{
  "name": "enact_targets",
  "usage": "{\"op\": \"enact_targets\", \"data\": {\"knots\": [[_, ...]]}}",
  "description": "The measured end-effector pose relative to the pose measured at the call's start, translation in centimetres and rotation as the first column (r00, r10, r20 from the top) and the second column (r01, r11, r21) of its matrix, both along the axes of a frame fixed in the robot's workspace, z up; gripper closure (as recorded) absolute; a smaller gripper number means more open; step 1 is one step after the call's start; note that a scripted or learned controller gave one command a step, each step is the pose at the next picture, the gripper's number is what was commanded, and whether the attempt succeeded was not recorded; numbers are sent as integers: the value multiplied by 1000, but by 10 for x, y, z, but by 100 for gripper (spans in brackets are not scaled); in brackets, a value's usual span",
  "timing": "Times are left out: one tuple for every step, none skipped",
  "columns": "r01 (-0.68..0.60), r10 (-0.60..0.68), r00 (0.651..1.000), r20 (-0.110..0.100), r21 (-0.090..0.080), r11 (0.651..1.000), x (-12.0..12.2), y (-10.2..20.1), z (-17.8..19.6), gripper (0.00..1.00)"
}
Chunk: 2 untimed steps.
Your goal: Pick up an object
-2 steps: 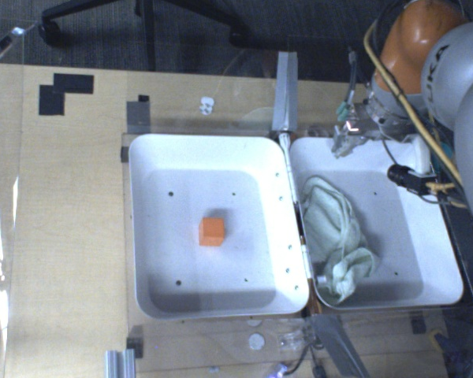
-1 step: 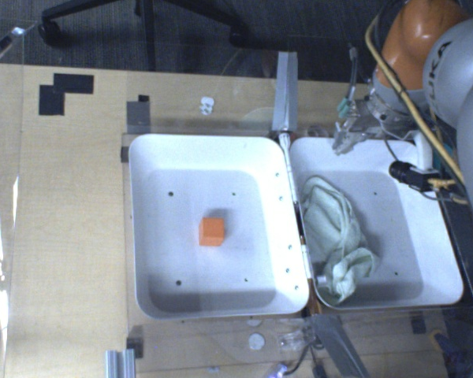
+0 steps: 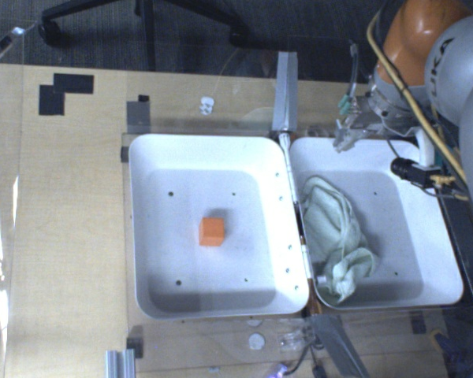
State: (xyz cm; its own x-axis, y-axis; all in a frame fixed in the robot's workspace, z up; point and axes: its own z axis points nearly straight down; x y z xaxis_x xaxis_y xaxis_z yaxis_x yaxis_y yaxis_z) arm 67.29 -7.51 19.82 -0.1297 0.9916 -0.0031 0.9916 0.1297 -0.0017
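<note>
Evidently nothing is picked yet: the gripper [image 3: 348, 132] hovers at 12 o'clock over the right bin [image 3: 437, 235], grip state impossible to tell. The crumpled cloth [image 3: 335, 239] lies at 8 o'clock; 1 orange cube [image 3: 212, 231] sits mid left bin [image 3: 154, 179].

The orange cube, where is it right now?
The orange cube sits near the middle of the left bin, apart from the crumpled cloth in the right bin.

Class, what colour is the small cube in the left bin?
Orange; the cube shows clearly in the camera view.
</note>
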Motion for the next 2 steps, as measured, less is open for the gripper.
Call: {"op": "enact_targets", "data": {"knots": [[-6,6,1000,0,-1,1000,2,1,8,100],[-12,12,1000,0,-3,1000,3,2,16,100]]}}
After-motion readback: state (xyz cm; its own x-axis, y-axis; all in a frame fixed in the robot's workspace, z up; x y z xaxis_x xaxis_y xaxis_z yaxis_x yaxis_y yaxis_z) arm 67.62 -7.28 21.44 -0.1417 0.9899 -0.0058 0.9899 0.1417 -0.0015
